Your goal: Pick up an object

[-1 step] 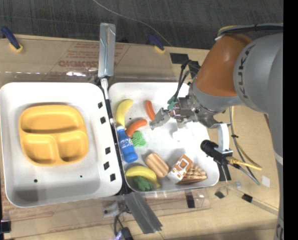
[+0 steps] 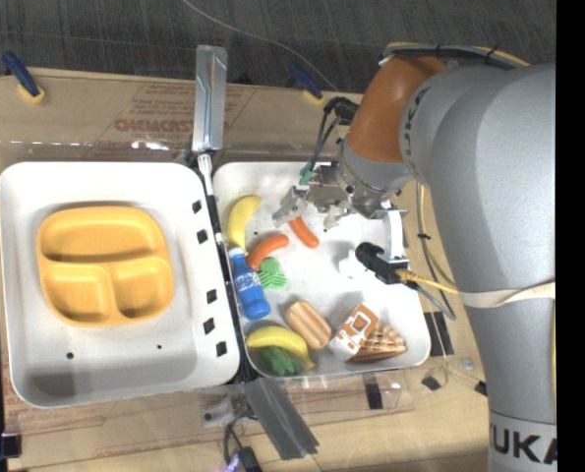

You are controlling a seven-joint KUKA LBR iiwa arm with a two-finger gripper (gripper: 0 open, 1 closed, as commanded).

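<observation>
My gripper (image 2: 309,212) hangs over the back of the right bin (image 2: 410,308), with its fingers spread open and nothing between them. A small orange carrot (image 2: 304,232) lies on the bin floor just in front of the fingertips. To its left are a yellow banana (image 2: 240,219) and a longer orange sausage-like piece (image 2: 265,249). A blue bottle (image 2: 249,285) with a green item (image 2: 273,277) beside it lies along the bin's left wall. Near the front sit a hot dog (image 2: 309,324), a second banana (image 2: 276,342), a small carton (image 2: 351,330) and a waffle wedge (image 2: 382,343).
The left bin (image 2: 17,362) holds a yellow divided tray (image 2: 105,264). A black part on a cable (image 2: 376,261) hangs over the right bin's right side. The grey arm (image 2: 489,165) covers the bench on the right. A metal bar (image 2: 209,96) stands behind the divide between the bins.
</observation>
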